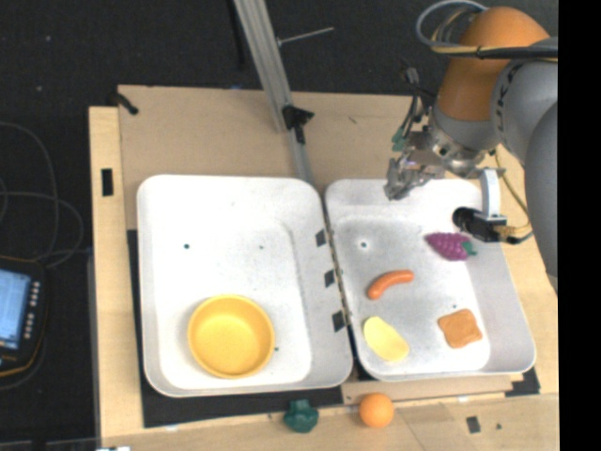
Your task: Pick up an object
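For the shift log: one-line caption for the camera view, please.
Gripper above the right bin's far edge; purple grapes, hot dog, yellow piece, toast untouched.

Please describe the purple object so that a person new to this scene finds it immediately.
Look in the right bin, at its right side, just below the gripper. The purple grape bunch lies there, above the orange sausage. It is the single purple item.

Below the claw point(402, 182) lies bare bin floor. Farther toward the camera, a purple grape bunch point(449, 245), sausage point(389, 283), yellow piece point(384, 338) and brown toast point(459, 329) stand apart, with gaps between.
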Robot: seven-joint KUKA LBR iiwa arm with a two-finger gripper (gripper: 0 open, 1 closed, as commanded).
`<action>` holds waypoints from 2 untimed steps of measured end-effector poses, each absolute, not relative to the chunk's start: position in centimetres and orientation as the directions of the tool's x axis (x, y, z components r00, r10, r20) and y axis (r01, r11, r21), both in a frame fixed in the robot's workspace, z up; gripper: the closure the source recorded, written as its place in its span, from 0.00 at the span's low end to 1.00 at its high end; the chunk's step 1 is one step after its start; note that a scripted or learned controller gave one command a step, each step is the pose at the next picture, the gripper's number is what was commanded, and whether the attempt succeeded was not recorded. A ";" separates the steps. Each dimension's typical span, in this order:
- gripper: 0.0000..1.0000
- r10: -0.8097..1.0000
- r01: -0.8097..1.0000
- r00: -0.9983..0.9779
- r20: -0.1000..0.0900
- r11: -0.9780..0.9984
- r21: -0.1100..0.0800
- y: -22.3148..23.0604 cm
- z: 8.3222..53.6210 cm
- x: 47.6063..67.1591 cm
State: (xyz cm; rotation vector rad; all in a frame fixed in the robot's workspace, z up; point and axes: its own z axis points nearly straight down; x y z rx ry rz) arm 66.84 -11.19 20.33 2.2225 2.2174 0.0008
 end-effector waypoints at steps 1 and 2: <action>1.00 1.000 1.000 -0.001 -0.001 0.001 0.002 -11.3 25.4 66.9; 1.00 1.000 1.000 -0.006 0.000 0.006 0.001 -6.5 26.2 66.8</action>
